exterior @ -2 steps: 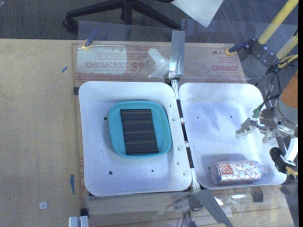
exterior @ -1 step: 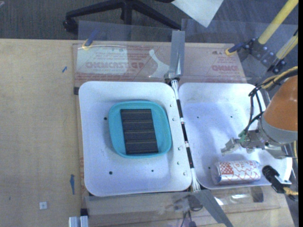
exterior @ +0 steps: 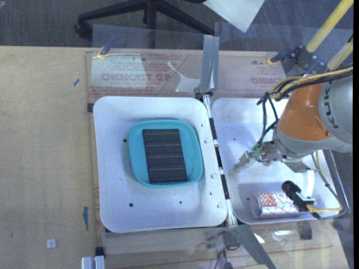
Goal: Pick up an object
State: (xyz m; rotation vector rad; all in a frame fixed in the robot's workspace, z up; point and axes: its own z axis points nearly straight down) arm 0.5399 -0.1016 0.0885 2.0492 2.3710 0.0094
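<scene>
Now | claw [exterior: 244, 161] low in right bin [exterior: 235, 122] | open or closed: cannot tell

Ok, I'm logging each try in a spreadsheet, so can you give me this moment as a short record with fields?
left bin: holds a blue plate with a dark ridged block lying on it
right bin: holds a red-and-white patterned box near its front edge
hand: low over the middle of the right bin, apart from the box
arm: reaches in from the right of the view
grasp: nothing visibly held
task state: not yet done
</scene>
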